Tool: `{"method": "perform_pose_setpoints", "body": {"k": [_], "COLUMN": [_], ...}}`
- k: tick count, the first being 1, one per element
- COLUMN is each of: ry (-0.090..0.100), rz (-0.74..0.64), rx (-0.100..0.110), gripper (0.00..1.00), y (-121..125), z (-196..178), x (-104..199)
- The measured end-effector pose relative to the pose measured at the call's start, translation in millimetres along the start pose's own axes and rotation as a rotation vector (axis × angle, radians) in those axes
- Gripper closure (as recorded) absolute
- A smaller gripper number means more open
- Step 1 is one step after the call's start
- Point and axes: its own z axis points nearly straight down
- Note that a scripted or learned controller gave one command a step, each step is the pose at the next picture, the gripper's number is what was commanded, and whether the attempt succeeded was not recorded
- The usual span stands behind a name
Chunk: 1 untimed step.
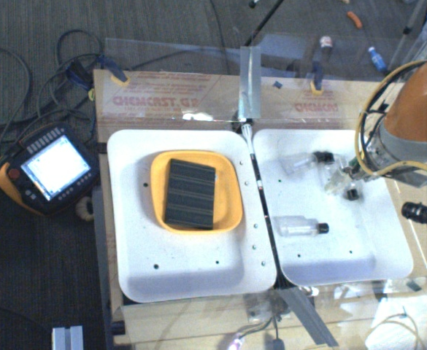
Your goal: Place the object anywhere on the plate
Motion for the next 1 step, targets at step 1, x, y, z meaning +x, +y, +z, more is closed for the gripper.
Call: {"method": "perform_pose_setpoints", "body": {"k": [1], "ry": [0.0], "rz": [0.0], "rx": [0.0], "gripper": [0.0], "y": [0.1], "z": [0.0], "x": [0.1]}}
